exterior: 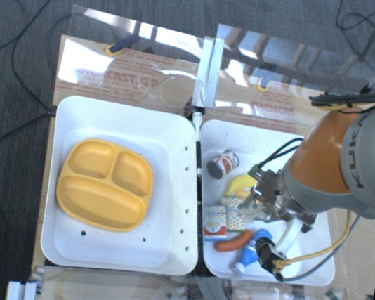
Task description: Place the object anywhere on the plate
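Glossy yellow plastic plate [105, 184] in smooth white bin [175, 136]

The left bin [157, 247] at the frame's centre-left carries a yellow sectioned plate [105, 184] in its left half; a bare white band of floor runs around the plate, widest toward the right wall and the lower edge; nothing stands above the plate, so it is open from overhead. The right bin [320, 275] is crowded; the arm [346, 161] and its tool [269, 208] hang over its middle and right; beneath and beside them lie a small can [224, 163], a yellow object [241, 185], a flat printed packet [222, 218], a red sausage-shaped item [233, 240] and a blue-and-white item [248, 257], close together; bare floor shows along the upper edge; the raised rims [198, 183] between the bins form a ridge.
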`<state>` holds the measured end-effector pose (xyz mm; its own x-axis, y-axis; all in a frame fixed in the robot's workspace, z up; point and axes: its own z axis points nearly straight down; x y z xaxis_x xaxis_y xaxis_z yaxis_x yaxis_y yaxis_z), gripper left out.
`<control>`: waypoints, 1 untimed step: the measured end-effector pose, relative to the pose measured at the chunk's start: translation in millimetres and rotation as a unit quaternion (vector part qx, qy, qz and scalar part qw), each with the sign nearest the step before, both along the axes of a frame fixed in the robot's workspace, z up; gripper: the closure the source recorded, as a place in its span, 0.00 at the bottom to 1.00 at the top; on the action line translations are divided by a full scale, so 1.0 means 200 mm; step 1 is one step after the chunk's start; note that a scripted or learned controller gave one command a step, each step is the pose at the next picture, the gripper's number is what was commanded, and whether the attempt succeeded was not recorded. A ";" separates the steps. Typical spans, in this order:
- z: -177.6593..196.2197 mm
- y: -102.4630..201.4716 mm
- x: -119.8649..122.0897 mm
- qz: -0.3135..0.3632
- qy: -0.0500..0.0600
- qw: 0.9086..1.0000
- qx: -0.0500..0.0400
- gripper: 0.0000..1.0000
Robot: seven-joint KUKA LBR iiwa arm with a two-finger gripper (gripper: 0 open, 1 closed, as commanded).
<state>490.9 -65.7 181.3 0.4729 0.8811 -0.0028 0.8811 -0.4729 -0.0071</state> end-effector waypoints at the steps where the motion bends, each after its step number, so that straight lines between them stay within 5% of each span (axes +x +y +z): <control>1: 0.01 0.05 -0.04 0.005 -0.001 1.000 0.000 1.00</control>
